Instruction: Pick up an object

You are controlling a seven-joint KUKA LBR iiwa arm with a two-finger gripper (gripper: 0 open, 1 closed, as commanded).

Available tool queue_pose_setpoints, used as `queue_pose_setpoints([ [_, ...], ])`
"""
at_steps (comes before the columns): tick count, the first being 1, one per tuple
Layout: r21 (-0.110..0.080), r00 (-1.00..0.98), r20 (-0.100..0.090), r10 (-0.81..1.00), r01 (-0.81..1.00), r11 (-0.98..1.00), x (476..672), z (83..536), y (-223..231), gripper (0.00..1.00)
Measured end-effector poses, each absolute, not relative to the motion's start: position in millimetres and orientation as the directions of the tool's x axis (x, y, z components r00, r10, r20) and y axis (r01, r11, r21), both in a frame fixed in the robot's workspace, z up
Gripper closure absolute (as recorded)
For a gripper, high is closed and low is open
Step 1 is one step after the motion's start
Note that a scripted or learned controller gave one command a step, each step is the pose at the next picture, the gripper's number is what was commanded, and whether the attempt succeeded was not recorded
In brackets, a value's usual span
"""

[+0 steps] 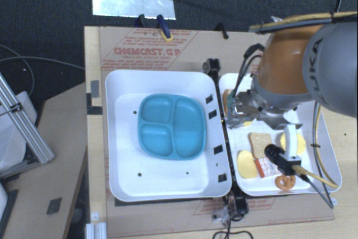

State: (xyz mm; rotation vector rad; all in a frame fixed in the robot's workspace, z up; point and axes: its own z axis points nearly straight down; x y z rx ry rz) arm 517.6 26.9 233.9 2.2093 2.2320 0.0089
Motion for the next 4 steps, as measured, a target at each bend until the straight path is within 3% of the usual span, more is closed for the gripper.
queue_pose_setpoints([
  [1,0.009,-0.009,0.003,1.000,1.000,0.008,491.7,311.9,54.3,1.00],
  [2,0.003,-0.007,0.002,1.000,1.000,0.007,487.0,331.8,77.1,1.00],
  [3,0.022,-0.004,0.003,1.000,1.000,0.004,495.2,498.6,53.7,1.00],
  [4,-0.002,-0.009,0.001,1.000,1.000,0.009,486.0,444.5,108.5,1.00],
])
